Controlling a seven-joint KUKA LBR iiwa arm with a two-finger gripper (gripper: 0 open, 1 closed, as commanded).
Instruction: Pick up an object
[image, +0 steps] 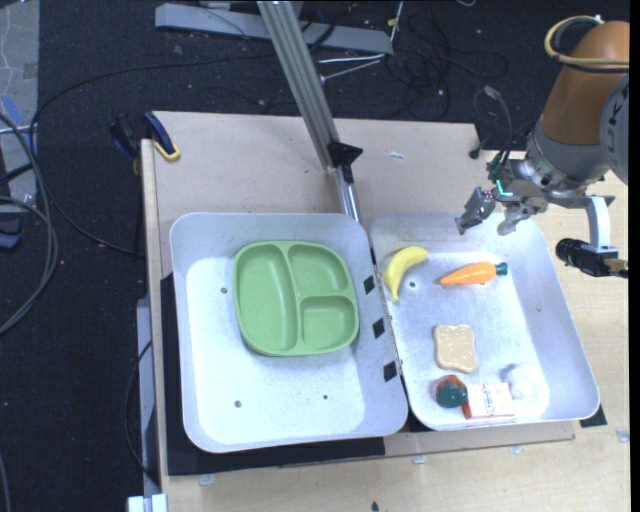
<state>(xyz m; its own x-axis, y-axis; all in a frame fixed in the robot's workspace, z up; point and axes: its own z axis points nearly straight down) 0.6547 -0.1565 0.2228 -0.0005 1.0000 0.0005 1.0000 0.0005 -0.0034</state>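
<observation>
Two white bins sat side by side on the bench. The left bin (200, 400) held a green tray (296, 297) with three little rooms in it, all bare. The right bin (560, 330) held all the small things to grab: a yellow banana (402, 268) near its left wall, an orange carrot (470, 274) just beside it, a slice of toast (455, 347) in the middle, and a strawberry (451, 391) touching a small red and white box (489, 400) at the front. They lay apart from each other, so a grab could fit between most of them.

The gripper (494, 214) hung over the back edge of the right bin, above the carrot and well clear of it. Its two fingers were spread apart with nothing between them, ready to close on something. I think the carrot was the closest thing to reach, and no grab had begun.
</observation>
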